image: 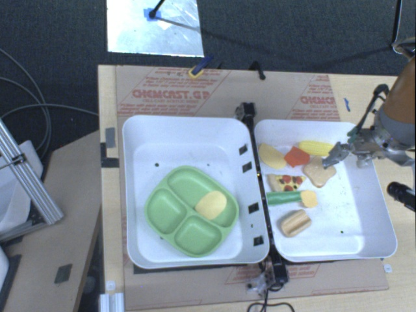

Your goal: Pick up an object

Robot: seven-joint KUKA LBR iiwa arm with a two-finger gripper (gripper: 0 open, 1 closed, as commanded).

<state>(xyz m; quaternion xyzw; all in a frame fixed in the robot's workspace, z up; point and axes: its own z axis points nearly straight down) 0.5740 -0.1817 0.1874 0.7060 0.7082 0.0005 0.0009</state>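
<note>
The right bin (370,226) holds several toy foods: a yellow corn cob (315,147), a red piece (296,156), a yellow wedge (272,155), a tan toast slice (318,172), a pizza slice (285,182), a green stick with a yellow end (289,198) and a brown bread roll (295,223). My gripper (349,160) hangs over the bin's upper right part, just right of the toast and the corn. It is open, and bare bin floor shows between its fingers. Its left finger (335,156) reaches close to the toast's upper edge.
The left bin (149,142) carries a green divided plate (190,210) with a pale yellow piece (210,205) in one compartment. A black divider (255,174) joins the two bins. Cardboard lies under both bins, and cables run off to the left.
</note>
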